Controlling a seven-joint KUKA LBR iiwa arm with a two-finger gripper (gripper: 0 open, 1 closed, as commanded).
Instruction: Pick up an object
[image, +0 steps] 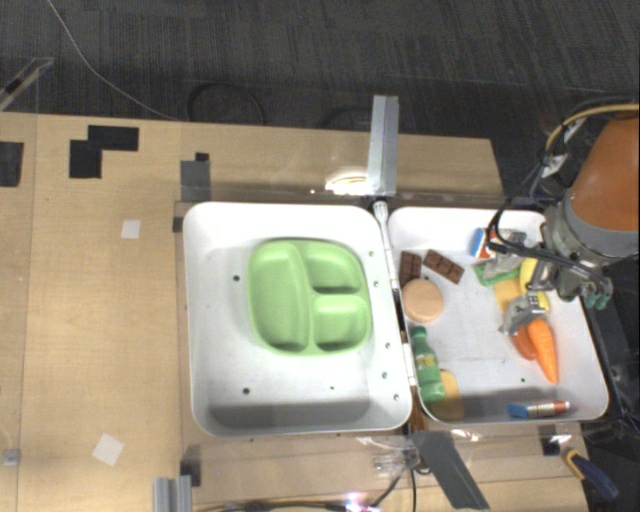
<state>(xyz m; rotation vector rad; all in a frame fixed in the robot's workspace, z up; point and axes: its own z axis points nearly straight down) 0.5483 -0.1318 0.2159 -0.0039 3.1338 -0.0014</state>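
Currently:
Hand (522, 312): low in right bin (470, 360), touching carrot (541, 345) top; finger spread/hold – can't tell.
Carrot: flat, just beside bin's right wall, prob. pick target.
Tray (305, 295): left of that bin.

The arm (605, 190) reaches in from the right, orange band up; its tool (522, 318) points down, fingers apparently parted.
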